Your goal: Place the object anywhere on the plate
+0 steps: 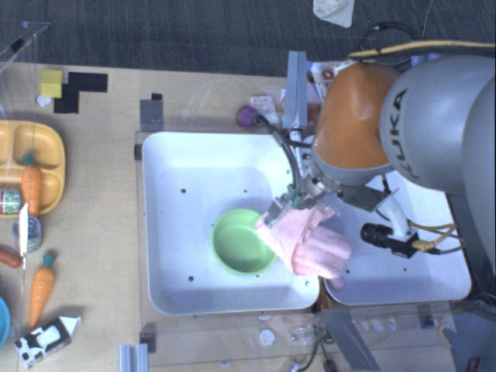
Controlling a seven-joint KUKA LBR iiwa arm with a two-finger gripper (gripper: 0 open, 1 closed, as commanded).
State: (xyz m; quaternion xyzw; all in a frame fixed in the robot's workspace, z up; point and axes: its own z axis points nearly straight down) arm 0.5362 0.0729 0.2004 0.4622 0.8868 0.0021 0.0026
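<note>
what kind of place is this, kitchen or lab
Most likely a robot lab, not a kitchen: a KUKA arm works over white bins on a bench, with toy carrots and a yellow divided tray laid out beside them, and grey carpet behind.

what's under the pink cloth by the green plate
The pink cloth drapes over the green plate's right rim and the divide between the two white bins. Whatever else lies beneath it is covered.

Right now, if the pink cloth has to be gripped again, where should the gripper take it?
Probably take the pink cloth from above at its raised, bunched folds near the middle. It lies crumpled across the wall between the bins, one edge over the green plate, so its flat edges offer little to pinch.
</note>
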